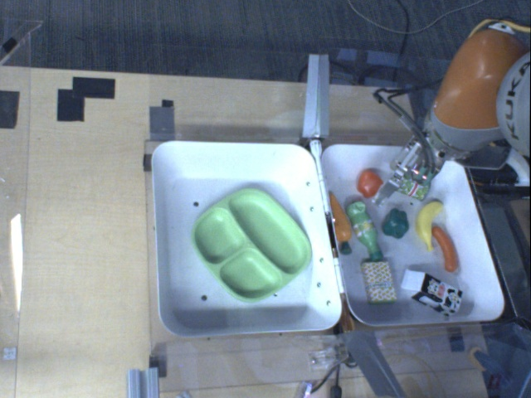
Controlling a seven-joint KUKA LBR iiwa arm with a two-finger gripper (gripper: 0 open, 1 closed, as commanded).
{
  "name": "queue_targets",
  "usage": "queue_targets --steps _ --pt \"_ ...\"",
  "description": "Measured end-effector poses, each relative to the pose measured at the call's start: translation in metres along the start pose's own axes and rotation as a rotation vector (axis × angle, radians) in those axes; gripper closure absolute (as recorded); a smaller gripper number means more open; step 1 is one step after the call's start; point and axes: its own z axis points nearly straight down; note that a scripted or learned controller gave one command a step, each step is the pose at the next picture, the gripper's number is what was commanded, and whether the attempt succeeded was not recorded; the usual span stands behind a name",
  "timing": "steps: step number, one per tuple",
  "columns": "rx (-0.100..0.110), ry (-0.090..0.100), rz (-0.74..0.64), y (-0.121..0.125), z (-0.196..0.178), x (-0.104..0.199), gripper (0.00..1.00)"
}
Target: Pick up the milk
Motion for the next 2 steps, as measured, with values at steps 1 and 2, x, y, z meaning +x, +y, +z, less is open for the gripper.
queue_targets --steps 1,2 --pt "-0.012 -0.023 -0.298 0.021 0.047 0.009 0.00" --pt "-0.001 -0.003 -0.386 -0.040 -0.021 -0.020 0.00"
